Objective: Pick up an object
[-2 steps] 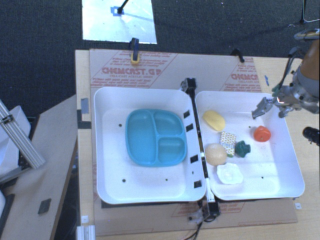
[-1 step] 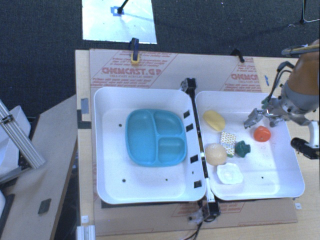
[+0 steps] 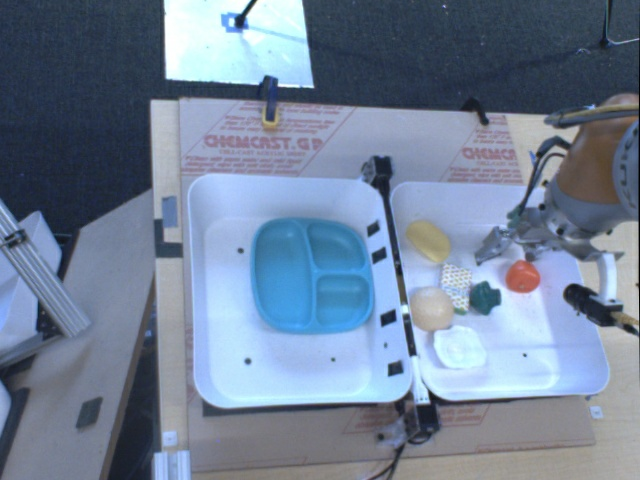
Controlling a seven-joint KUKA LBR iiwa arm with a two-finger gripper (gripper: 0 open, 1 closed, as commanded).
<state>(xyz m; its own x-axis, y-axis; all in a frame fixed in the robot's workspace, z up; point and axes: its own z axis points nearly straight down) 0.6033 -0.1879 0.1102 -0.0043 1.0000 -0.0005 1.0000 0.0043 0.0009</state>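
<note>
- A white lid (image 3: 459,348) lies nearest in the right bin (image 3: 570,368).
- Farther in lie a beige ball (image 3: 432,308), a green toy (image 3: 484,296) and an orange ball (image 3: 522,277).
- The end effector (image 3: 508,242) hovers just beyond the orange ball, fingers spread, holding nothing.
- A yellow block (image 3: 427,240) lies farthest.

The arm (image 3: 600,168) is cut off by the right edge. The fingertips of the gripper (image 3: 510,240) are too small to be judged.

I read "CHEMCAST GP" in red on the sheet (image 3: 300,128) under my bins, repeated at its right end.
</note>
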